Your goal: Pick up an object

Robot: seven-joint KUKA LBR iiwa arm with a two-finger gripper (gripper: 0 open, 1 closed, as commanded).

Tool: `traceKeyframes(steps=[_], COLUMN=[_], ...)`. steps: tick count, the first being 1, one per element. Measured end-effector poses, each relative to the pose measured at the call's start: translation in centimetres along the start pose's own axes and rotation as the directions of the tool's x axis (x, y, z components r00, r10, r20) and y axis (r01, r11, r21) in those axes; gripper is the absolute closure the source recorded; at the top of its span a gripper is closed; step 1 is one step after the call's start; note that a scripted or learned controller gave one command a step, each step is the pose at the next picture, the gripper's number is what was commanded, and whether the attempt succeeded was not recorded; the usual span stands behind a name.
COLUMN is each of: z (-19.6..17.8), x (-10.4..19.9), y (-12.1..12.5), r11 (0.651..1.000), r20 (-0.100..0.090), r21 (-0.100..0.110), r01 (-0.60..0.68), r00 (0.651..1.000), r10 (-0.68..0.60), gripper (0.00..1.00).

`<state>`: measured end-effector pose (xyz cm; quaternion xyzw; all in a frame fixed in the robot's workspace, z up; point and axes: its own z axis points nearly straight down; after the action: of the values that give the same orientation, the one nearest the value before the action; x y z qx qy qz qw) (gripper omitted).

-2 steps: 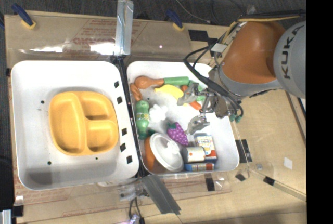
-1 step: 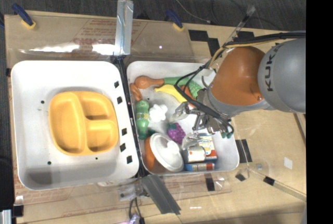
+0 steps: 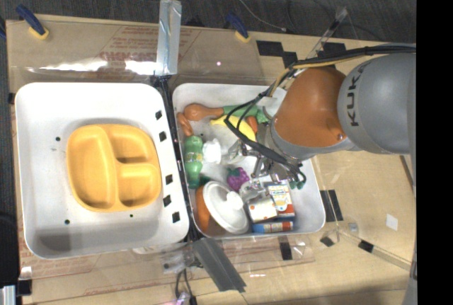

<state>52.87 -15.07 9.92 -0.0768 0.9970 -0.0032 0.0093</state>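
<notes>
Nearest the camera, in the right bin (image 3: 311, 187), a small carton (image 3: 271, 202) is lying among clutter; light and stiff, it is probably best pinched across its flat sides. Above it the gripper (image 3: 263, 170) is hovering, jaws' opening impossible to tell. Farther left, a yellow tray (image 3: 113, 165) is sitting.

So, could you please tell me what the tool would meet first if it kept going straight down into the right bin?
Probably the purple toy or the small carton beside it, directly beneath the tool; depth is hard to judge here.
</notes>
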Motion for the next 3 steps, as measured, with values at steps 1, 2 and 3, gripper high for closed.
traceKeyframes(steps=[1,2,3], z=[0.7,0.4,0.9], x=[-4.9,0.5,-5.7], y=[-3.7,-2.4,-4.0], r11=[1.0,0.998,0.993], r20=[-0.014,-0.006,-0.015], r21=[-0.007,-0.004,-0.01], r01=[-0.008,-0.059,0.118], r00=[1.0,0.998,0.993], r10=[0.008,0.059,-0.118], gripper=[0.0,0.0,0.0])
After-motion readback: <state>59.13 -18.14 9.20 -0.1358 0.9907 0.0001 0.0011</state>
